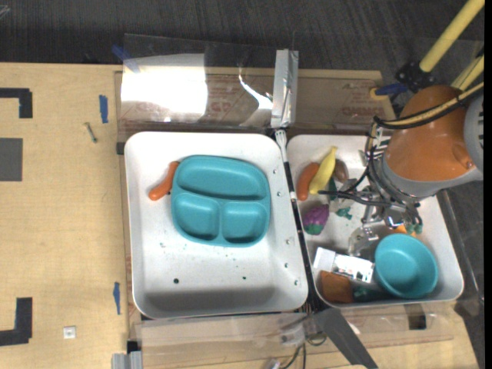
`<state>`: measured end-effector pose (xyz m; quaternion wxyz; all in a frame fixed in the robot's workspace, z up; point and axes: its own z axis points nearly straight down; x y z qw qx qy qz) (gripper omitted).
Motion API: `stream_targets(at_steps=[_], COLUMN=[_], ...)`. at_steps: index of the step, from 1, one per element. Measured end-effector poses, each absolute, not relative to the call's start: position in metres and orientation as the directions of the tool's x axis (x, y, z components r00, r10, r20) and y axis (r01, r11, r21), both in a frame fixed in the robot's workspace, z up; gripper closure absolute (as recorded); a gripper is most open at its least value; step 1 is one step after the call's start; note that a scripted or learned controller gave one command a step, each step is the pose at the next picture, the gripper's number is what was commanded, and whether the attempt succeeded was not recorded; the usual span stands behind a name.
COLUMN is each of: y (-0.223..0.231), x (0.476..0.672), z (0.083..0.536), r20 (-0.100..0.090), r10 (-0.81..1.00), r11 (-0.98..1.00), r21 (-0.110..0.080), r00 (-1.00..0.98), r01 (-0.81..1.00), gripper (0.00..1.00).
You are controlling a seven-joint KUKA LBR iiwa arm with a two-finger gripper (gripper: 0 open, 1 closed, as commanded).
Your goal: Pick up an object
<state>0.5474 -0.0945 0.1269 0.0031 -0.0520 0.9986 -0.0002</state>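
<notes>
**Gripper low over the right bin, bowl just below it**

Camera view: You had the arm [427,141] reaching in from the right, its orange band sitting over the upper right part of the right bin [453,271]. The gripper [377,221] hung low among cables near the middle of that bin. You could not tell from this slant whether it was open or closed, and nothing could be seen held in it.

The things to pick lay around it. The teal bowl [406,266] stood upright just beside the gripper, towards the near edge of the bin and slightly right, so close that the two seemed almost to touch. A small white box [344,266] lay to the bowl's left, with a brown object [335,285] beside it in the near left corner. Further off, towards the bin's far left side, a yellow banana [324,169] lay with its long axis running roughly from far to near, next to an orange piece [307,180], and a purple object [314,218] sat below them.

The left bin [146,229] held a teal divided plate [221,200] and an orange carrot [162,181] at its left rim, both well apart from the gripper.

Judging by position, the bowl was your nearest candidate; its rim would call for a short shift towards the near edge.
</notes>
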Motion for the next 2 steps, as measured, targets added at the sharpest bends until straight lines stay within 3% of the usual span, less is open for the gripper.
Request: stream_targets(at_steps=[1,2], y=[-0.109,-0.108], x=[0.630,0.632], z=[0.092,0.104], r20=[-0.008,-0.017], r10=[-0.223,-0.222], r11=[0.975,0.975], r21=[-0.001,-0.002], r00=[-0.975,-0.975], r01=[-0.223,-0.222], gripper=[0.00,1.00])
